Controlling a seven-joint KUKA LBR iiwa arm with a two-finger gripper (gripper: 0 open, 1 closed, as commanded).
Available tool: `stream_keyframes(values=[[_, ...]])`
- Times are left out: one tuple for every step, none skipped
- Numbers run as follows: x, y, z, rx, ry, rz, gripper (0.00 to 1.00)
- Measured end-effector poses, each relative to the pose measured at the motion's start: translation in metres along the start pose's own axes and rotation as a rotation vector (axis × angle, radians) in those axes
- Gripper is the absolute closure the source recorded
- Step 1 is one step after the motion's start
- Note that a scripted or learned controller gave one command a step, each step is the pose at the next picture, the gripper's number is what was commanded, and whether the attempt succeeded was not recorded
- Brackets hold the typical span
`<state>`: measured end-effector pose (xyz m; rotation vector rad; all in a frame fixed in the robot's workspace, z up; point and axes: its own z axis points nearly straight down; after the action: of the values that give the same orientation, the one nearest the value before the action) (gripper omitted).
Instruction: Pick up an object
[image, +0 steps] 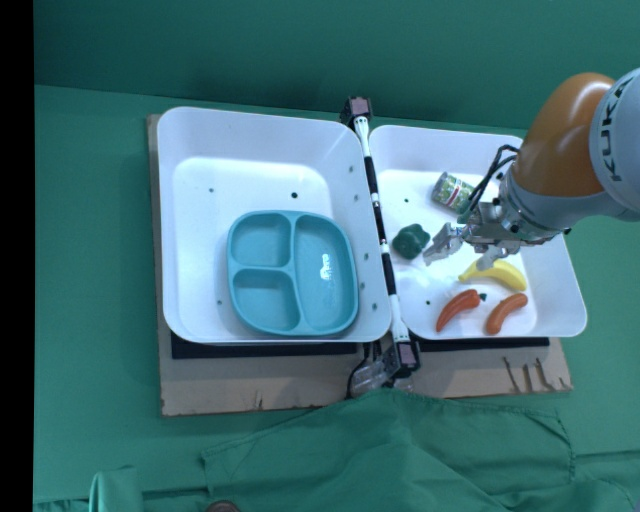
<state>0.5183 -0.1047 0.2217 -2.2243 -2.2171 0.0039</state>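
Gripper (462, 250) hangs low in right bin (560, 325), fingers (436, 249) spread, nothing between them. Green pepper (410, 240) lies just beside left fingertip, banana (497, 273) under right one; either looks the likely target. Red chili (457, 308), sausage (505, 312), small jar (453, 189) lie scattered nearby. Teal divided plate (292, 273) sits apart in left bin (190, 150).

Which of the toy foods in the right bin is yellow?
The banana, lying just below the gripper. The two pieces below it, the chili pepper and the sausage, are red-orange, and the lumpy vegetable is dark green.
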Motion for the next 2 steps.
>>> stream_keyframes(values=[[-0.0564, -0.0111, 0.0266, -0.016, -0.005, -0.001, 0.0], [-0.0591, -0.0102, 0.0176, -0.017, -0.009, 0.003, 1.0]])
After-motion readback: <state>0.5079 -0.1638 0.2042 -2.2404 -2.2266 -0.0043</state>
